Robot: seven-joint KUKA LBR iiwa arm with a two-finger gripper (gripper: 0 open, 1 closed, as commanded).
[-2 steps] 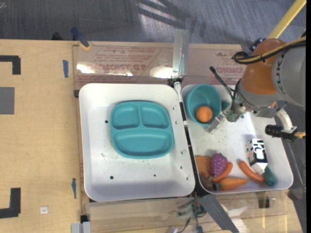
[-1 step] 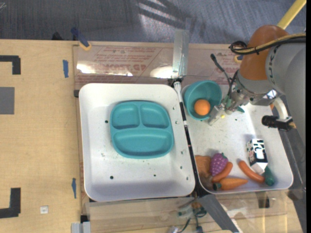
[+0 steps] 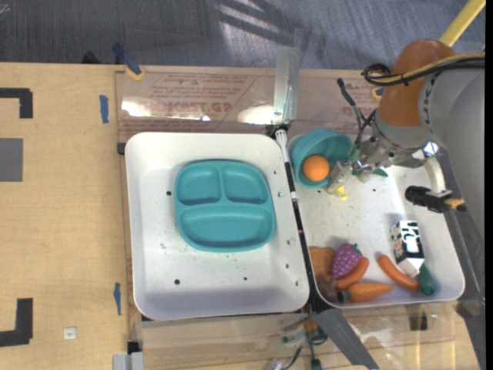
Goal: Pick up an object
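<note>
Orange ball (image 3: 314, 169) beside hand (image 3: 344, 173).

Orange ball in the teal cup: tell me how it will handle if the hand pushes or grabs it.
The orange ball looks round and smooth, so it would probably roll or slip from a pinch. It sits inside the tipped teal cup, whose wall may block side pushes. The cup lies on its side and could itself roll.

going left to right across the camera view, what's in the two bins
teal divided plate → teal bowl with the orange ball in it → gripper → black and white box. The toy food at the right bin's near edge overlaps in order, so it is left out.
</note>
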